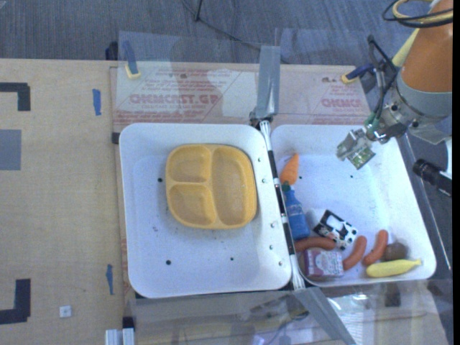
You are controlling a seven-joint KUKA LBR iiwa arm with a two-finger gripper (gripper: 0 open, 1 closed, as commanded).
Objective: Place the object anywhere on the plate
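Two shallow white bins sit side by side on the bench. The left bin (144,264) holds a yellow plate (211,186) with three compartments, lying flat toward the far side of the bin; nothing rests on it.

The right bin (395,192) holds all the loose items, gathered along its left wall and near edge. A toy carrot (290,169) lies against the left wall, with a blue bottle-like item (295,215) just nearer than it, also along that wall. To the right of the bottle sits a small black-and-white object (336,228) whose shape is hard to make out. Nearer still, a red sausage (314,244) lies above a dark red packet (324,263). Further right are two more sausages (355,251) (379,246), a brownish lump (394,251) too small to identify, and a yellow banana (392,267) at the near right corner.

The arm enters from the right, and most of it is cut off by the frame edge; only the orange band and grey wrist show. The gripper (356,149) hangs over the far part of the right bin, above bare bin floor. It appears small and glinting, and I cannot tell whether it is spread or closed; nothing is visibly between its tips. The toy items all lie well apart from it, to the left and nearer, and the plate is in the other bin.
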